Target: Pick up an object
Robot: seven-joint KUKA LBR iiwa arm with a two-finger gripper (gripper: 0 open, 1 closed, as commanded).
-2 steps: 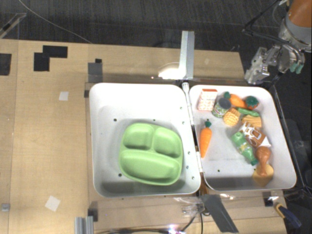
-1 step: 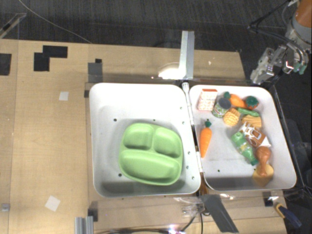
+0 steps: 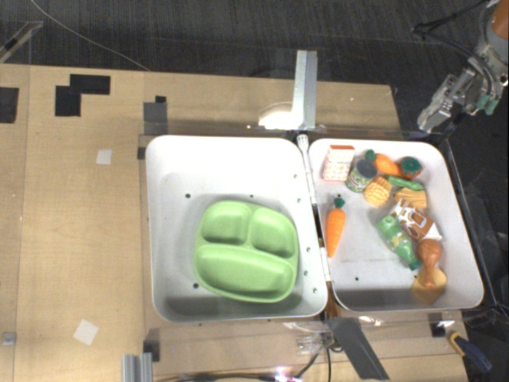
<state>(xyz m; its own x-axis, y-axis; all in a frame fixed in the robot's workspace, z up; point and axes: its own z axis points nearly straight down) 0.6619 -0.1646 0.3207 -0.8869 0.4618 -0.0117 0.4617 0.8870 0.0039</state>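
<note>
The right bin (image 3: 453, 205) holds several toy foods. An orange carrot (image 3: 335, 226) lies alone near its left wall. A white and red box (image 3: 337, 164), a dark can (image 3: 364, 172), an orange fruit (image 3: 386, 164) and a corn cob (image 3: 378, 189) cluster at the back. A green bottle (image 3: 397, 239), a brown and white packet (image 3: 414, 220) and a brown drumstick (image 3: 429, 266) lie along the right side. My gripper (image 3: 440, 110) hangs above the bench beyond the bin's far right corner, apart from all the objects.
The left bin (image 3: 171, 213) holds a green divided plate (image 3: 246, 249). A metal post (image 3: 305, 90) stands behind the wall where the two bins meet. Wooden bench stretches to the left, with dark floor beyond the back.
</note>
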